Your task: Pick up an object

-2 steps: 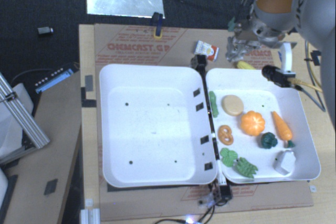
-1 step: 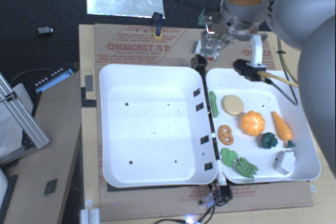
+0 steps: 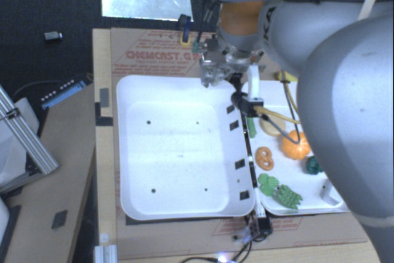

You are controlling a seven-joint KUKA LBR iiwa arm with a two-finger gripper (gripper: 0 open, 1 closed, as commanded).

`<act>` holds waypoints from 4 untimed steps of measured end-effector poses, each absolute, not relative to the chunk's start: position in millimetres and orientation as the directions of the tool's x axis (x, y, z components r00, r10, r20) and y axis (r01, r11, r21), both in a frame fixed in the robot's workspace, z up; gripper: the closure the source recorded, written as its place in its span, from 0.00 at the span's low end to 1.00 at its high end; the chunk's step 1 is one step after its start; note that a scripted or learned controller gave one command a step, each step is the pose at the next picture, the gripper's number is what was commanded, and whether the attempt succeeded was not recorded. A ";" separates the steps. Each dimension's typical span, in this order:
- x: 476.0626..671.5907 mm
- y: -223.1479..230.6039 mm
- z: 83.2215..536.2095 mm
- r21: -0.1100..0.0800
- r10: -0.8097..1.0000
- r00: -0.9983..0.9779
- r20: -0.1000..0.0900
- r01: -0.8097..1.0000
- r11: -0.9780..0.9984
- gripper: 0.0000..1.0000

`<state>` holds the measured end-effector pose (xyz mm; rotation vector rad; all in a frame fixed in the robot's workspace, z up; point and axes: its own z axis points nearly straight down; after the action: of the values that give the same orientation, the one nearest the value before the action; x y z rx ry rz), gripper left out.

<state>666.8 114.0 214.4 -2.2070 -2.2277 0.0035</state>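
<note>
Jaws [image 3: 215,74] hang over the far edge of the shallow white left bin [image 3: 141,132]; cannot tell how wide. Orange round fruit [image 3: 295,148] lies in the right bin [image 3: 329,199].

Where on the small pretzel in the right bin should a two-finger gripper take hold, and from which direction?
Judging by its pose, from straight above: the pretzel lies flat on the right bin's floor. Pinching across its outer rim looks best, since the loops seem thin, and there is free floor on each side for the fingers.
</note>
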 end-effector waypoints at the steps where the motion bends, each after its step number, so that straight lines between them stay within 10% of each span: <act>1: 667.6 174.6 190.5 0.000 1.000 -0.010 0.003 1.000 0.010 1.00; 2: 640.2 152.5 371.8 0.018 1.000 -0.003 0.004 1.000 0.003 1.00; 4: 668.7 191.9 406.2 0.004 1.000 -0.006 0.002 1.000 0.006 1.00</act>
<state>668.7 191.9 406.2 -2.2157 -2.2300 -0.0066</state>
